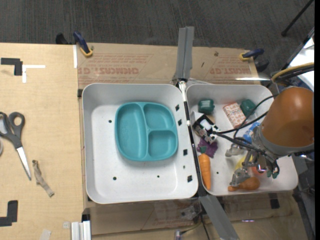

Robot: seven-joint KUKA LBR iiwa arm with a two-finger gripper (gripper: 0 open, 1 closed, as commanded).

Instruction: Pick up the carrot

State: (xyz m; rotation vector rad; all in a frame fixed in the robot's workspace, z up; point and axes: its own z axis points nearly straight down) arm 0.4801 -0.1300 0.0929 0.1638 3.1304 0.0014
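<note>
The carrot (205, 170) is an orange tapered piece lying lengthwise along the left wall of the right bin (285, 184), near its front. My gripper (244, 170) hangs low over the front middle of that bin, a short way right of the carrot and apart from it. Just beneath and in front of the gripper lies another orange, rounded thing (248, 184). The arm's orange band (292, 116) hides part of the bin's right side.
The right bin also holds a purple thing (207, 146) just behind the carrot, two teal things (205, 105) (247, 106), a pinkish packet (234, 114) and a blue thing (251, 132). A teal divided plate (147, 131) lies in the left bin (95, 184). Scissors (16, 136) rest on the bench.
</note>
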